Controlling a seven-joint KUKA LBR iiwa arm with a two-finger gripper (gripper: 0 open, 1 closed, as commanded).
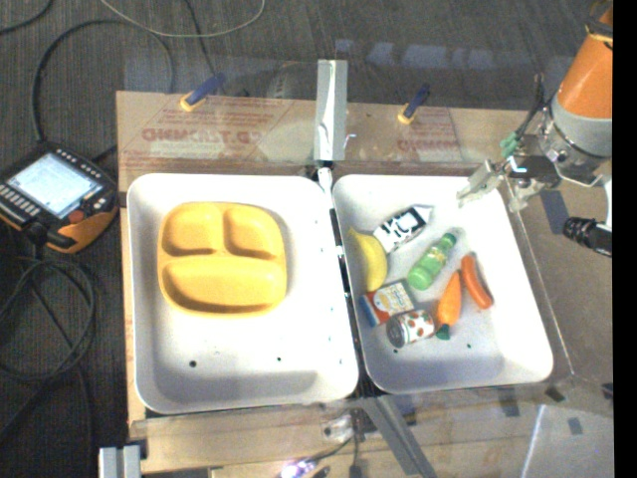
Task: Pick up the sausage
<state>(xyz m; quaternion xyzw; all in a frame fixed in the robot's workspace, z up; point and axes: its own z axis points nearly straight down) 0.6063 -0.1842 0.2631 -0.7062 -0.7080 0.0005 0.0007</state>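
Observation:
The sausage (477,280), a short orange-red link, lies in the right bin (528,357) near its right wall, beside an orange carrot (450,301). My gripper (492,193) hangs over the bin's far right corner, above and well behind the sausage. Its two fingers are spread open with nothing between them.
The right bin also holds a green bottle (434,261), a black-and-white carton (406,225), a yellow fruit (369,257), a small box (387,301) and a can (411,328). A yellow divided tray (225,257) sits in the left bin (149,366). A teach pendant (55,195) lies off the bench at left.

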